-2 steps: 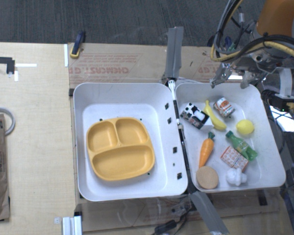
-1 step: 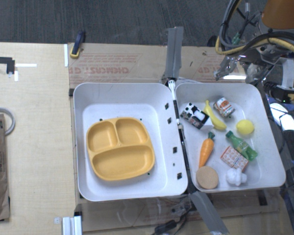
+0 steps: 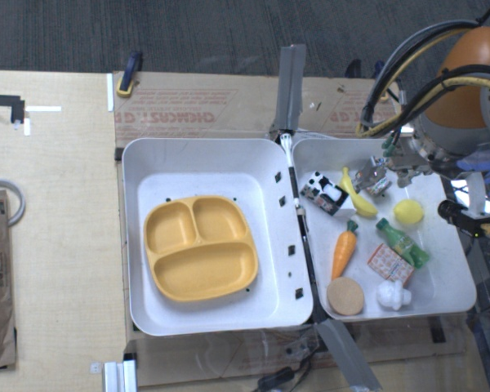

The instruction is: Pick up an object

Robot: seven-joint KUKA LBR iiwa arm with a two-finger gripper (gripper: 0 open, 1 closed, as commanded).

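In the right-hand bin (image 3: 461,296), a toy banana (image 3: 358,196) is lying closest to the robot's gripper (image 3: 376,178), which is hanging at the far side of the bin just right of the fruit's upper end. Nothing is showing between the metal fingers, and whether they are spread or pressed together cannot be told from this angle, so the pick-up is looking not yet done.

Around the banana, the other candidates are waiting: a black-and-white toy cow (image 3: 322,192) touching its left side, a yellow lemon (image 3: 408,212) just to the right, and a carrot (image 3: 344,251) pointing toward the near edge. A green bottle (image 3: 403,243) is lying on a slant beside a small printed carton (image 3: 389,262), with a round tan disc (image 3: 345,296) and a white lumpy toy (image 3: 393,296) sitting nearest the viewer.

The grey arm (image 3: 461,88) with its orange band is reaching in from the right, cables looping overhead. In the left bin (image 3: 139,219), a yellow divided plate (image 3: 201,247) is resting alone, well apart from the action.

Judging by the scene, the whole grasp remains ahead: the gripper is needing to settle on one object, close on it and lift it free of the crowded bin.
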